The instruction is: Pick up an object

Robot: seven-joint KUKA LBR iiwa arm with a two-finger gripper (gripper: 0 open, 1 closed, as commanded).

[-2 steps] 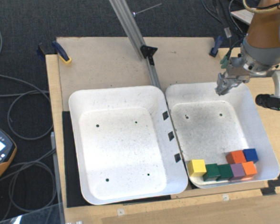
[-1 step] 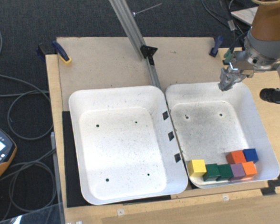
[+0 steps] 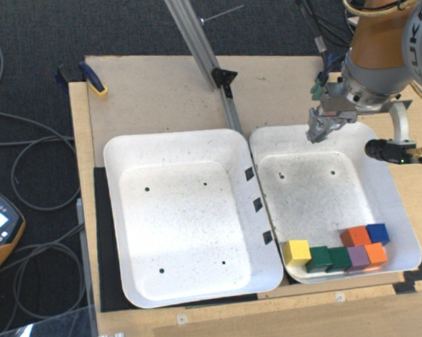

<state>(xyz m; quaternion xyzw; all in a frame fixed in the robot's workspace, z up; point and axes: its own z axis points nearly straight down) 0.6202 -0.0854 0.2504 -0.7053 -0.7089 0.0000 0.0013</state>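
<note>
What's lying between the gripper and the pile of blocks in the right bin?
Nothing: in the camera view, bare speckled bin floor separates the gripper from the blocks.

You have two bins side by side on the desk [image 3: 154, 82], the left bin [image 3: 132, 278] touching the right bin [image 3: 402, 223] along their inner edges. A cluster of blocks [image 3: 341, 252] lies in the right bin's near edge, packed together toward its near right corner, one block [image 3: 297, 251] at the cluster's left end. The hand [image 3: 323, 129] hangs over the right bin's far rim, well apart from the blocks. A slanted rail [image 3: 201, 49] runs behind the bins, ending near where they meet.
</note>
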